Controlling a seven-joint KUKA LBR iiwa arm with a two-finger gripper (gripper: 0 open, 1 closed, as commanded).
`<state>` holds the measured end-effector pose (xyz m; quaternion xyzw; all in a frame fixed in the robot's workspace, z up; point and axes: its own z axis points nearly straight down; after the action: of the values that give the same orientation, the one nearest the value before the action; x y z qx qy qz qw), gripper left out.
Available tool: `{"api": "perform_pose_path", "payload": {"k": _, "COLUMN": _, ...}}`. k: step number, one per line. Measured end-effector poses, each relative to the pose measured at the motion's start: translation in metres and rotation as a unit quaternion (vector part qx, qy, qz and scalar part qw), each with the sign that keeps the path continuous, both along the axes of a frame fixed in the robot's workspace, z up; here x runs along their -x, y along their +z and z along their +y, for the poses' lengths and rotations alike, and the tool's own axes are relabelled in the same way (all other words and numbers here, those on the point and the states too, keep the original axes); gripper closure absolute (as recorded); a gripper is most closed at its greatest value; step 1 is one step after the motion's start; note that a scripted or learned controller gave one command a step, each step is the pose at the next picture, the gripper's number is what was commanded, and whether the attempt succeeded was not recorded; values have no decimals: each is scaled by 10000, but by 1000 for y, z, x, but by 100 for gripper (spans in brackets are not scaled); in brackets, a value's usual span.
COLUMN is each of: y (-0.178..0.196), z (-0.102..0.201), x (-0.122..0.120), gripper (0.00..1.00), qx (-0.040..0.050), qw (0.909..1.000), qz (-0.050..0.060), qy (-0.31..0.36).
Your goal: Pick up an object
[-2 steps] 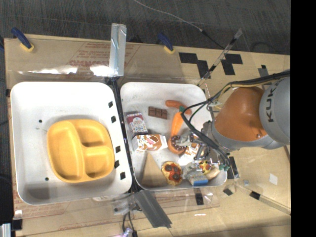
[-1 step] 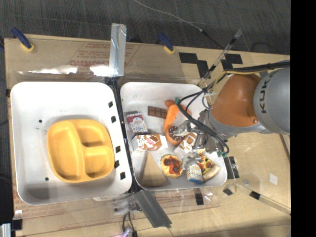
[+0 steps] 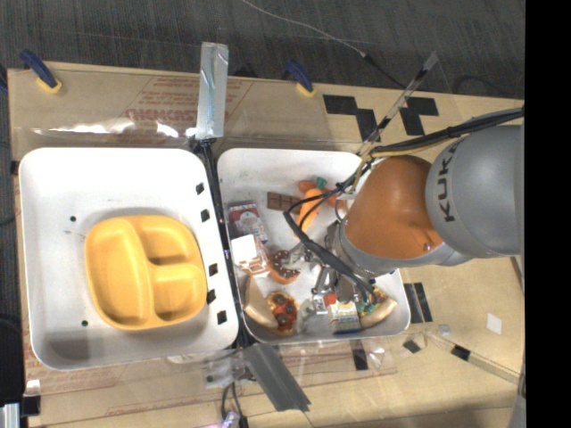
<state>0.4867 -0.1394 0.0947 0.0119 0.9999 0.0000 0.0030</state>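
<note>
the arm reaches over the right bin, its gripper low among a heap of small toys near the bin's front wall. whether the jaws are apart or together cannot be told. a yellow tray lies in the left bin.

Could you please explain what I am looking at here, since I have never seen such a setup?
This is one picture from a camera fixed above a bench, looking down at a slant. The grey and orange shape is a robot arm reaching in from the right. Its gripper is down among the clutter; whether it holds anything cannot be told. Two shallow white bins sit side by side. The left bin holds a yellow tray with compartments. The right bin holds a jumble of small items, too mixed to name. The arm's job is to pick one up.
</note>
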Motion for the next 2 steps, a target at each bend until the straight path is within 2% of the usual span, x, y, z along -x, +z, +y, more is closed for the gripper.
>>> {"api": "perform_pose_path", "payload": {"k": 1, "y": -1, "z": 8, "x": -44, "gripper": 0, "qx": 2, "qw": 9996, "qz": 8, "qy": -287}}
{"api": "perform_pose_path", "payload": {"k": 2, "y": -2, "z": -38, "x": -159, "gripper": 0, "qx": -8, "qw": 9941, "qz": 89, "qy": 1085}}
